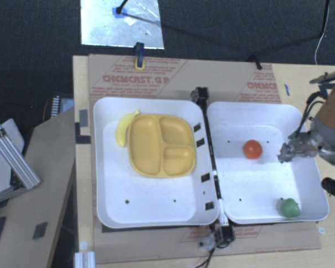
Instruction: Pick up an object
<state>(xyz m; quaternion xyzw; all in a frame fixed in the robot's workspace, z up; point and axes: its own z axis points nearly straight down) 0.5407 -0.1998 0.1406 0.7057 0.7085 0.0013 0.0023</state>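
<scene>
Yellow banana (123, 128) half hidden under tray (159, 145) | arm cut off right | fingers (285, 154) blurred, grip unreadable

Left bin (109, 205) — yellow divided tray (159, 145), banana (123, 128). Right bin (257, 205) — orange ball (252, 149), green object (290, 207), gripper (287, 153).

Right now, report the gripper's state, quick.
Gripper: over the right bin, beside the orange ball without touching it; holding nothing visible; open or shut cannot be told.
</scene>
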